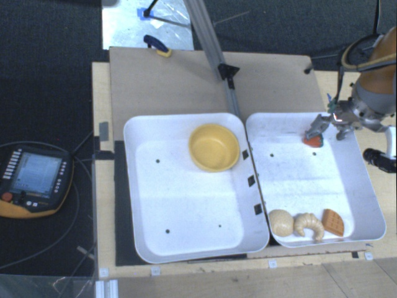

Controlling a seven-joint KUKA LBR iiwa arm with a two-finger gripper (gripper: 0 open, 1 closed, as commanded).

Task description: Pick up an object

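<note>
End effector point(320, 131) sits over a small red object point(314, 141) by the right bin's point(366, 185) far wall; can't tell if it's gripping. Risk: the low object squirts sideways or pins against the wall, grasp misses.

Two bins sitting side by side on the bench point(273, 79), a bowl point(214, 147) lying in the left bin point(155, 228) at its far right, three food items point(305, 223) lying in a row along the near edge of the right bin point(360, 185), a small object point(313, 141) lying at its far side under the gripper point(325, 127), a control pendant point(34, 179) lying left of the bench
</note>
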